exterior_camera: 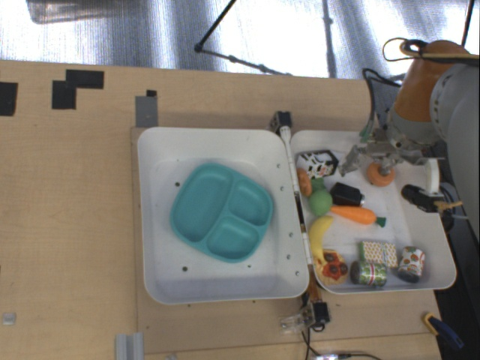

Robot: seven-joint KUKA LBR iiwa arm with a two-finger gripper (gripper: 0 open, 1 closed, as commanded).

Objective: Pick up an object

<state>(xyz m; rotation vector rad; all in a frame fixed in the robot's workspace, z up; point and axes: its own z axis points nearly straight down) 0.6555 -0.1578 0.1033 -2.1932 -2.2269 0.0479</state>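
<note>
Entry: grey arm with orange band poised over the right-hand shallow white bin, approach stage of a pick.

Gripper sits low at the bin's far end, directly above a small round orange object; its metal fingers seem spread to either side of it, though glare and clutter make that uncertain, and nothing is seen pinched between them. Same bin, toward the near end: black-and-white cow-patterned toy, green ball, black block, orange carrot with green tip, yellow banana, patterned can. Left-hand white bin carries a teal divided plate. Next move, by judgement: settle around the orange object, close, then lift straight without nudging the cow toy.
</note>
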